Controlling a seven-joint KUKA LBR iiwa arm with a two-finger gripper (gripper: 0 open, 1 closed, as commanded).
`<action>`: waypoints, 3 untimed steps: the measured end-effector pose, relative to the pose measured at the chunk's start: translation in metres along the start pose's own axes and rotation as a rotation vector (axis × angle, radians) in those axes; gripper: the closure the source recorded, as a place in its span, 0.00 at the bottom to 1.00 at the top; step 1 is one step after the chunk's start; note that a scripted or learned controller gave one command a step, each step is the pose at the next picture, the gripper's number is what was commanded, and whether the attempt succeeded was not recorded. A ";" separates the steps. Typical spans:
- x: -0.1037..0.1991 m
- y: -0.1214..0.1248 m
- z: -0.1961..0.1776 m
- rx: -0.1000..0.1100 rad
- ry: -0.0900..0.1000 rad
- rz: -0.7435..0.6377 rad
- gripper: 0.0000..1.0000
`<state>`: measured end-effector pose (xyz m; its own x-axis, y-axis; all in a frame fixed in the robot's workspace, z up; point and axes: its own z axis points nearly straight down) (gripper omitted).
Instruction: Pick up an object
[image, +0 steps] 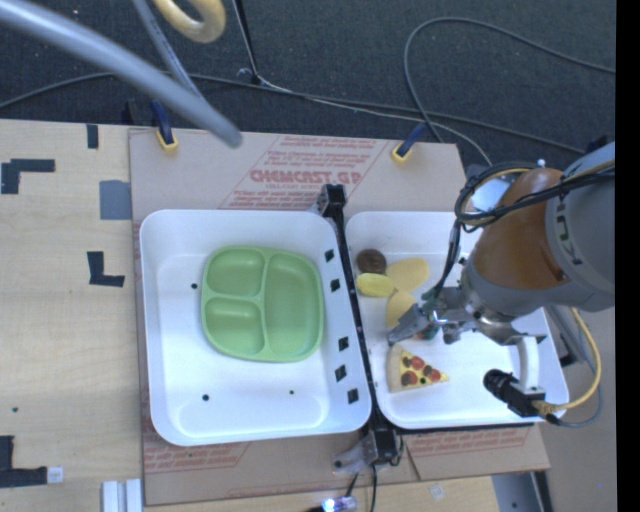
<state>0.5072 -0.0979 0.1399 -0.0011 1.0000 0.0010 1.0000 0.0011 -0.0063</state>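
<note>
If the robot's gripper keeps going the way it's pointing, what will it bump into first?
The gripper points left and downward into the right bin. Most likely it meets the yellow toy food just beside its tip, or the bin floor there; depth is hard to judge from above.

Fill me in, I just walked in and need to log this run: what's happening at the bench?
A grey arm reaches in over the right bin, its pincer low among toy food. The pincer sits just above a pizza slice and beside yellow pieces and a brown piece. I cannot tell whether it grips anything. The left bin holds a green divided plate, untouched.
</note>
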 end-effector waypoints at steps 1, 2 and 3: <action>0.001 -0.001 0.054 -0.002 -0.001 0.000 0.00; 0.001 0.000 0.041 -0.003 0.000 -0.001 1.00; 0.004 0.003 -0.001 -0.008 -0.001 0.000 1.00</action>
<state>0.5098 -0.0938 0.1412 -0.0014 1.0000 -0.0002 1.0000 0.0014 0.0018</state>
